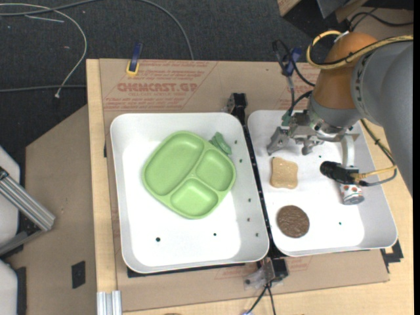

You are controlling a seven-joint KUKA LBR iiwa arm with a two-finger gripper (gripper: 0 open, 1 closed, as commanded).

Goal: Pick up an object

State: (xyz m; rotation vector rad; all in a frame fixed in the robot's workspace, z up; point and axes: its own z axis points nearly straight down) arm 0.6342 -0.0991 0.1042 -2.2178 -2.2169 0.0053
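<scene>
In the right bin (pixel 367 238), a tan bread-like slice (pixel 284 173) lies near the left wall. A brown round cookie (pixel 293 220) sits just in front of it. A small white and red thing (pixel 352 195) rests toward the right side. My gripper (pixel 291 146) hangs over the far end of this bin, just behind the tan slice. It is open, its fingers (pixel 274 143) spread apart with nothing between them.
The left bin (pixel 131 241) holds a green divided plate (pixel 189 174), with a small dark green piece (pixel 222 143) at its far right edge. The wall between the bins (pixel 254 189) runs close to the tan slice. Cardboard underlies both bins.
</scene>
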